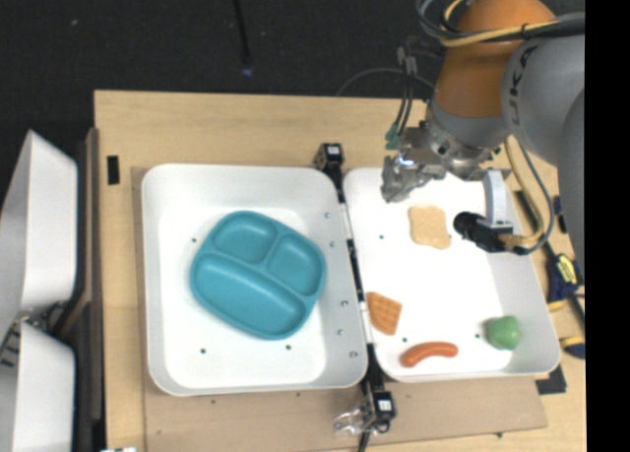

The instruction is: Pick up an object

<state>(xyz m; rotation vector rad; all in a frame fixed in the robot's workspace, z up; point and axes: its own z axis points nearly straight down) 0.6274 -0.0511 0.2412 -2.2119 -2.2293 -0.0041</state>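
The right bin (463, 283) holds a tan slice of toast (429, 226), an orange waffle piece (384, 312), a red sausage (429, 353) and a green round thing (503, 333). My gripper (398, 182) hangs over the bin's far left corner, just up and left of the toast. Nothing shows between its fingers. The left bin (172, 342) holds a teal divided plate (258, 273).
A wooden bench (118, 125) carries both bins. Black clips (328, 156) sit at the seam between the bins, far and near. White containers (39, 243) stand off the bench's left edge. Cables run along the right side.
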